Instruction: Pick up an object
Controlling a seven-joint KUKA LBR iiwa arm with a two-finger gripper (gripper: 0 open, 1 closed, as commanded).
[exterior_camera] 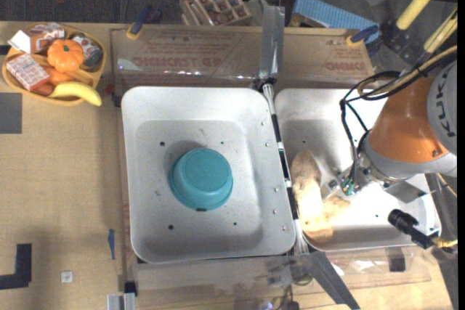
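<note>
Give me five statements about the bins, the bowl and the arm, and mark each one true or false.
1. A teal bowl sits upside down in the left bin. True.
2. The bowl lies in the right bin. False: it is in the left bin.
3. Tan, bread-like objects lie along the left side of the right bin. True.
4. The arm reaches over the left bin. False: it is over the right bin.
5. A basket with a banana and a small pumpkin stands on the bench beyond the left bin's far left corner. True.
</note>
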